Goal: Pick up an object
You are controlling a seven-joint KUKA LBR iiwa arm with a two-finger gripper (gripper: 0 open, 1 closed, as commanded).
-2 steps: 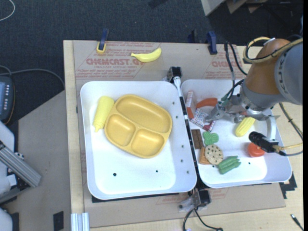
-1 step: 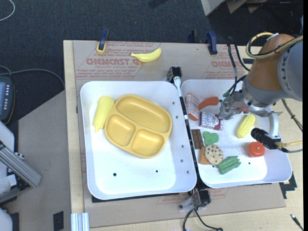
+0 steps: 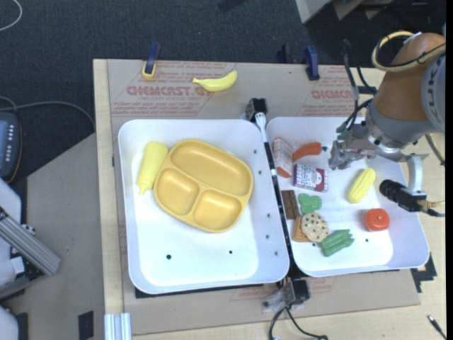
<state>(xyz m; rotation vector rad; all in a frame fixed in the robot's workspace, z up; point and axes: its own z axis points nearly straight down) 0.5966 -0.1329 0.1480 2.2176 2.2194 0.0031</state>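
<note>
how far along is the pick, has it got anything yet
Early stage. Done: the arm has reached over the right bin and the gripper hangs low by the red packet and the corn cob. In hand: nothing visible; each toy lies on the bin floor. Left: close on one item and lift it. The yellow tray in the left bin sits untouched.

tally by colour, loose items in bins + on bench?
Yellow: 4 - tray, bottle, corn, banana
Red: 3 - tomato, sausage, packet
Green: 2 - beans, leafy piece
Brown: 2 - cookie, bar
Total: 11
</note>
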